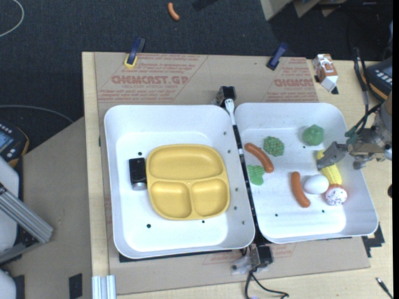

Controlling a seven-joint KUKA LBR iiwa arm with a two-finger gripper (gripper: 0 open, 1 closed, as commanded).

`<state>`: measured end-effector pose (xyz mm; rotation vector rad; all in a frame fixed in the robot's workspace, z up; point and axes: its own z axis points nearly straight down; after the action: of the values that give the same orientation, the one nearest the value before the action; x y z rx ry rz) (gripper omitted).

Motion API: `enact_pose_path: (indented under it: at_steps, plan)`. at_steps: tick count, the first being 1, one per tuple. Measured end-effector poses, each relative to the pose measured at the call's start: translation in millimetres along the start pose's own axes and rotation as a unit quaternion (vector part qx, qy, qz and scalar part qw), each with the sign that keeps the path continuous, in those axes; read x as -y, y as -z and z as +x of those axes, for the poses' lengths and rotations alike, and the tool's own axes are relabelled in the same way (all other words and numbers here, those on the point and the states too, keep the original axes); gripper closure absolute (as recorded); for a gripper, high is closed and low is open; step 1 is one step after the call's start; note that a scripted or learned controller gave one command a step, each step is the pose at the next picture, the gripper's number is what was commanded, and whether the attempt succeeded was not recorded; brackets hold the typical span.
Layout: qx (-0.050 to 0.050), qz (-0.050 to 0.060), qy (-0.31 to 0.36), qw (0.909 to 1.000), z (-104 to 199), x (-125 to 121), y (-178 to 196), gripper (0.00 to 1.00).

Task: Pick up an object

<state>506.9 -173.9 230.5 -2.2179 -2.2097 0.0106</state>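
Observation:
The right bin (299, 226) holds small toy foods. An orange sausage (259, 156) and two green broccoli pieces (273, 145) (255, 174) lie near its left wall. A second sausage (300, 189), a white egg (315, 184) and a white ball with red spots (335, 195) lie lower right. A green leafy piece (313, 134) sits further back. A yellow corn cob (332, 173) lies by the right wall. My gripper (341, 154) reaches in from the right, low over the corn's upper end and partly hiding it. I see nothing lifted.
The left bin (124, 217) holds a yellow divided plate (186, 180) with a black block (137, 171) beside its left rim. A small carton (325, 70) stands on the board behind the right bin. Clamps sit at the board's back edge.

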Motion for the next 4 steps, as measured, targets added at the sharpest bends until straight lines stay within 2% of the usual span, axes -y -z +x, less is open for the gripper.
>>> enact_pose_path:
  at_steps: [1, 2, 4]
  plan:
    - [0.002, -0.006, 0.002, 1.0, 0, -3, 6, 0.0]
    - [0.0, -0.002, 0.002, 1.0, 2, -6, -57, 0.0]
    - [0.0, -0.003, 0.002, 1.0, 8, -1, -149, 0.0]
